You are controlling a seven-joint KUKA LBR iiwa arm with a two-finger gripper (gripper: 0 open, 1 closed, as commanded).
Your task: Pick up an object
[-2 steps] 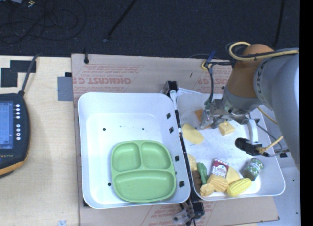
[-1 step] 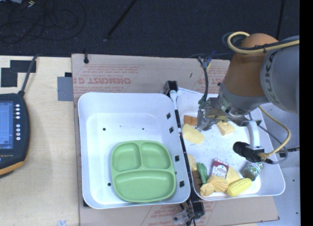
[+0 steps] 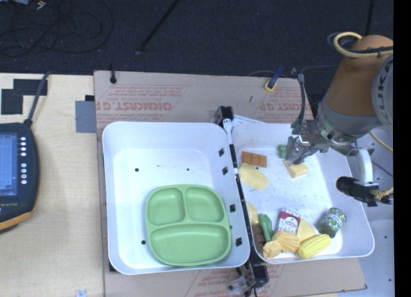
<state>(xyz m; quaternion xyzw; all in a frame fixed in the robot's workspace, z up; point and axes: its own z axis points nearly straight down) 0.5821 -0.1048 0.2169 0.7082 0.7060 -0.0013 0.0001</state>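
The arm (image 3: 359, 90) reaches in from the right of the frame, and its gripper (image 3: 297, 154) hangs low over the upper middle of the right bin (image 3: 359, 241). Whether it is released or clenched cannot be told from here. Just below and touching or nearly touching its tip lies a small pale yellow wedge (image 3: 297, 170), resting on the bin floor. A small green piece (image 3: 282, 151) sits just to the left of the gripper.

Farther left in the same bin are a brown block (image 3: 253, 159) and, below it, a round yellow piece (image 3: 254, 178). Toward the lower right of the frame a cluster gathers: a red and white packet (image 3: 288, 221), a corn cob (image 3: 314, 245), a green pod (image 3: 265, 227), some yellow pieces (image 3: 276, 246) and a dark green can (image 3: 331, 220).

The left bin (image 3: 122, 161) holds a green divided plate (image 3: 187, 225) in its lower half. Both bins rest on a cardboard sheet (image 3: 167, 96) on the table (image 3: 58, 238). A control tablet (image 3: 14, 170) lies at the left edge of the frame.
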